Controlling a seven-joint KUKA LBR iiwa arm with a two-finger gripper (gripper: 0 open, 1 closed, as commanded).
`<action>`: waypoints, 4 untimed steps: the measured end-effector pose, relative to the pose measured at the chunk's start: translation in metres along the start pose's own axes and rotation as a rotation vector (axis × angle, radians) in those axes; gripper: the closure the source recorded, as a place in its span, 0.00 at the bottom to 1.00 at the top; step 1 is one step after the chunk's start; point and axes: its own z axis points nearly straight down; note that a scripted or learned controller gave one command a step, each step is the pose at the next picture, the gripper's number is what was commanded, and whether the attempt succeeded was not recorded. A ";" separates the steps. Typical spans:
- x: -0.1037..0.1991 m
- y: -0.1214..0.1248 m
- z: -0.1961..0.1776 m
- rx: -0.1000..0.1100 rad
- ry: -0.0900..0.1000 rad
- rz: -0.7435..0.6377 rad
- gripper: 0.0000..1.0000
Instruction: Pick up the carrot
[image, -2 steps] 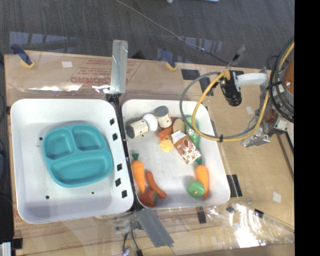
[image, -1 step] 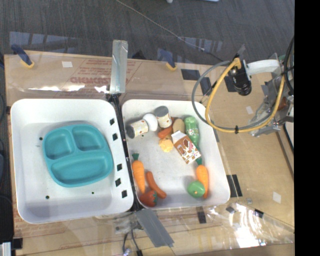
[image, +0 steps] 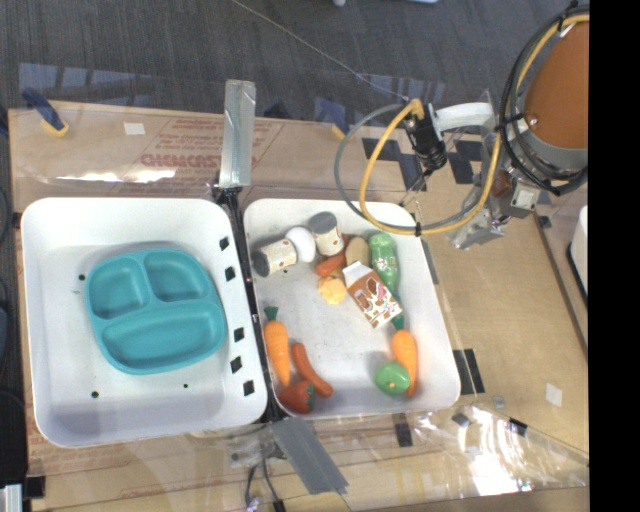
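Two carrots lie in the right bin (image: 432, 330). One carrot (image: 275, 350), with a green top, rests along the bin's left wall. The other carrot (image: 403, 350) sits near the right wall, just above a green round item (image: 392, 378). My gripper (image: 478, 232) hangs off the grey and orange arm (image: 555, 90), outside the bin just past its far right corner, well away from both carrots. Yellow and black cables loop around it.
The right bin also holds a milk carton (image: 370, 296), a green bottle (image: 383, 258), two small cans (image: 325, 235), a white egg (image: 300, 240), a yellow fruit (image: 333, 291) and red items (image: 305, 385) at the front. A teal divided plate (image: 155, 308) lies in the left bin (image: 40, 300).
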 end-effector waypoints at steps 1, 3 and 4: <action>-0.038 0.011 0.057 -0.008 -0.002 0.003 1.00; -0.090 0.021 0.209 -0.007 -0.008 0.242 1.00; -0.065 -0.026 0.158 -0.010 0.000 0.078 1.00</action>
